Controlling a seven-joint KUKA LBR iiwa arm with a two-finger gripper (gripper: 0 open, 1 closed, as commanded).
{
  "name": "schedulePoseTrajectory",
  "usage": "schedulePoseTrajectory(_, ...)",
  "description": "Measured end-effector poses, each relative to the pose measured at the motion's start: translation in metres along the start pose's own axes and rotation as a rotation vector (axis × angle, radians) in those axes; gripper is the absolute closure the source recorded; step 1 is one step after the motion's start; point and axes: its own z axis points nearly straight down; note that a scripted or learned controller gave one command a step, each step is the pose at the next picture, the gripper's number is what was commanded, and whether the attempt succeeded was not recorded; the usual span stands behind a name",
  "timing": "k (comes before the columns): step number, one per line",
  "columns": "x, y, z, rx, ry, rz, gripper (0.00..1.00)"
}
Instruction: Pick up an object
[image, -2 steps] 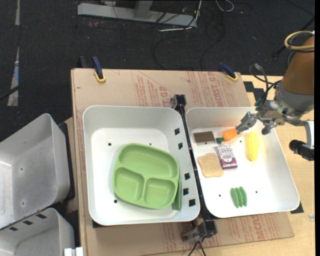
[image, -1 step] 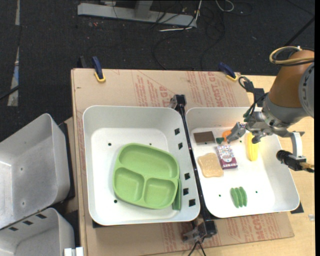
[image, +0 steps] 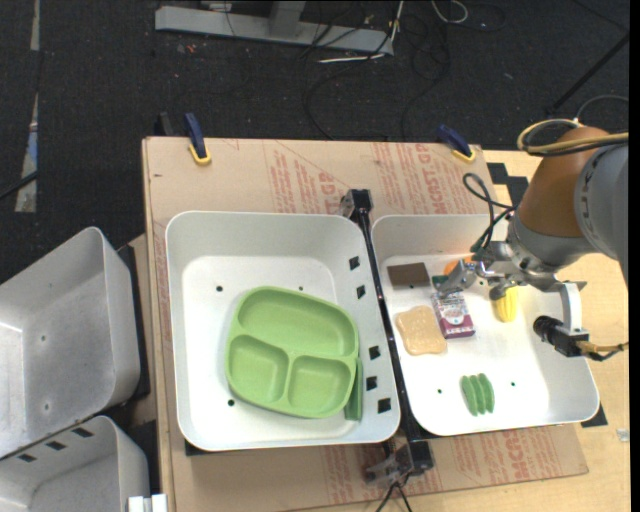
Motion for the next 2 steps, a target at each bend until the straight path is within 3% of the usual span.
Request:
schedulePoseTrajectory(1,0.001,0.003,-0.015,-0.009,-0.001,-0.002,1.0)
schedulePoseTrajectory(2,0.003,0.004,-0.058,-0.003,-0.001,-0.005,1.0)
